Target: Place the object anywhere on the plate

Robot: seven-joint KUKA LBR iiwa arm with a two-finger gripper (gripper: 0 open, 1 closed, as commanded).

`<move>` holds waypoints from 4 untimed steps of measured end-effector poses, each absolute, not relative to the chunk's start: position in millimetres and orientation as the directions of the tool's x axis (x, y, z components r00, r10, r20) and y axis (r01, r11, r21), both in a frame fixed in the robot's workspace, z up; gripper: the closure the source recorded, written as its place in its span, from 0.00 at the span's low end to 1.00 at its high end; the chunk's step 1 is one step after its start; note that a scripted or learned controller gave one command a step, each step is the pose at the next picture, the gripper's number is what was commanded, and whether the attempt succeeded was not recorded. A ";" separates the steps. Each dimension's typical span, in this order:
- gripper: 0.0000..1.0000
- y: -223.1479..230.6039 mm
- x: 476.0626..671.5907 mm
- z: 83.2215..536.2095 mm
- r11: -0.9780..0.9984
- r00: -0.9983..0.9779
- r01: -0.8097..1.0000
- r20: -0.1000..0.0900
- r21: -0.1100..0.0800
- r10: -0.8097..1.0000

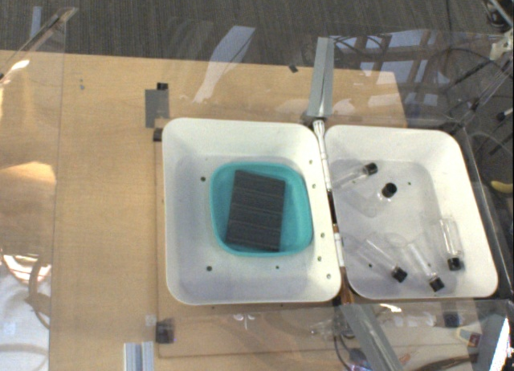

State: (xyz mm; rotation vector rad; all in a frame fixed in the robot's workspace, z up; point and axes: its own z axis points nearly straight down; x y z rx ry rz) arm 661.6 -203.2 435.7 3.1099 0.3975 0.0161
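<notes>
Two bins sit side by side on the bench (96, 201), touching along their inner edges. In the left bin (181, 273), a plate (221, 201) lies near the centre, and a ridged block (255, 213) lies flat on it. In the right bin (450, 156), several small tubes (450, 241) lie scattered, mostly toward five o'clock.

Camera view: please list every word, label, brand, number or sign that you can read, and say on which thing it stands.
None can be read.
The dark ribbed block on the teal plate bears only grooves.
The clear vials in the right bin show no readable label.
</notes>
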 end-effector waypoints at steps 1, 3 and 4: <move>0.00 -204.4 656.1 436.2 -0.978 0.978 0.209 0.011 0.005 0.209; 0.00 -204.6 653.0 435.3 -0.979 0.979 0.206 0.009 0.004 0.206; 0.00 -204.5 653.0 435.3 -0.979 0.979 0.206 0.009 0.004 0.206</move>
